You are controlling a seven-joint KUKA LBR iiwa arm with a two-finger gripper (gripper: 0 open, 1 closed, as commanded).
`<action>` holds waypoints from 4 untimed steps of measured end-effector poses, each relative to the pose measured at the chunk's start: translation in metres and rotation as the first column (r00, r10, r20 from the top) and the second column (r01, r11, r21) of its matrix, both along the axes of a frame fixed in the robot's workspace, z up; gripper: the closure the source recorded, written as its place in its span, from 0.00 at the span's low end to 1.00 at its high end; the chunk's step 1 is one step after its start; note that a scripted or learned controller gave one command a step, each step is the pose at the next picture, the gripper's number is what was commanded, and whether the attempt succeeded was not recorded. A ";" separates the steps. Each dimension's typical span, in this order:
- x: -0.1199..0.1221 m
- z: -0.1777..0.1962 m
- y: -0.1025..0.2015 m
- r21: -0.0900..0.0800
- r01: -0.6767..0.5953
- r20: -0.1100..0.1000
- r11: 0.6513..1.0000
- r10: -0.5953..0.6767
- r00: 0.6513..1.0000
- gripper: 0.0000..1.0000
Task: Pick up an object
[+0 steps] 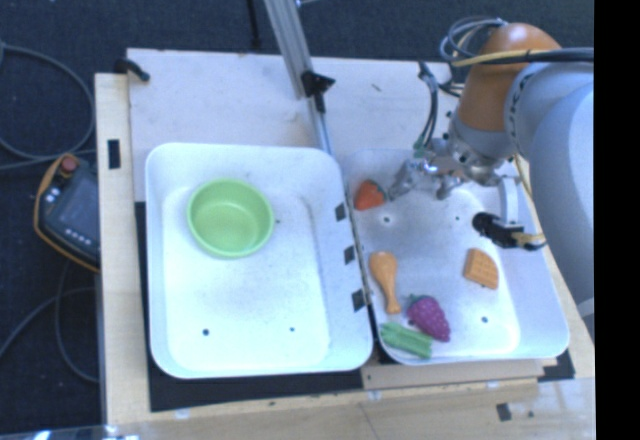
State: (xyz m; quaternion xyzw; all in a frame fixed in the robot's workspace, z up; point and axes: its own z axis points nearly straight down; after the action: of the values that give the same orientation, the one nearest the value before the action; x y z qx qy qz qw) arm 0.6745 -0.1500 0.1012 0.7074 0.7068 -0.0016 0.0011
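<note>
You are at the approach step; the gripper (427,178) hangs spread wide and holding nothing over the right bin (535,333). Next you must drop onto one piece; the orange piece (369,195) lies nearest.

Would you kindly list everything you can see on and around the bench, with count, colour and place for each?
bins: two, white, side by side on the bench
bowl: one, light green, upper part of the left bin
strawberry-like piece: one, red-orange, upper left corner of the right bin
drumstick-shaped toy: one, tan-orange, left side of the right bin
grapes: one bunch, purple, lower middle of the right bin
green vegetable piece: one, green, lower left edge of the right bin
wedge: one, orange, right side of the right bin
pendant: one, orange and dark, left of the bench
arm: one, grey with orange band, reaching from the right
tool: one, metal, above the right bin's upper part
</note>
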 end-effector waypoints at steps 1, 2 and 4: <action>0.001 0.013 -0.001 -0.002 -0.001 0.004 1.000 0.001 1.000 1.00; 0.005 0.078 -0.003 0.002 0.000 0.009 1.000 0.000 1.000 1.00; -0.004 0.139 0.046 0.005 -0.008 0.003 1.000 0.008 1.000 1.00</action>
State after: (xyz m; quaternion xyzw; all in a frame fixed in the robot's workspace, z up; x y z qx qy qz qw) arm 0.6709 -0.1036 0.2404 0.7047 0.7095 0.0012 0.0003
